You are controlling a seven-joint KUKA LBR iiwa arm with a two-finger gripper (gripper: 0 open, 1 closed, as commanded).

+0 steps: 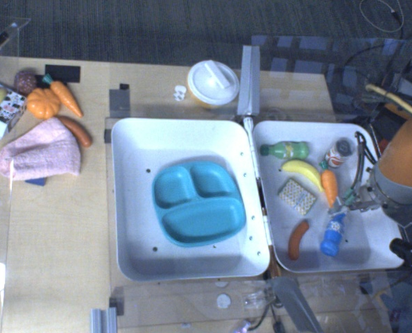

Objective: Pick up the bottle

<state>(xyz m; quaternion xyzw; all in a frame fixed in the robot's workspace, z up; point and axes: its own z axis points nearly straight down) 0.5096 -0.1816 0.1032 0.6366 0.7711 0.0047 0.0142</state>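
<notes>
Two bottles lie in the right bin [372, 255]. A small blue bottle [333, 234] with a white label stands near the bin's front right. At the back left of that bin, a green bottle [284, 149] lies on its side. My gripper [347, 202] hangs at the end of the grey arm with the orange band [407, 152]. It sits just above and behind the blue bottle's top, close to the carrot's [329, 188] lower tip. Nothing is visibly held.
The right bin also holds a banana [302, 171], a checkered sponge [296, 194], a brown sausage [297, 239] and a small can [338, 151]. A blue divided plate [199, 202] lies in the left bin [133, 186]. A white bowl [213, 82], pink cloth [39, 150] and toy foods sit on the bench.
</notes>
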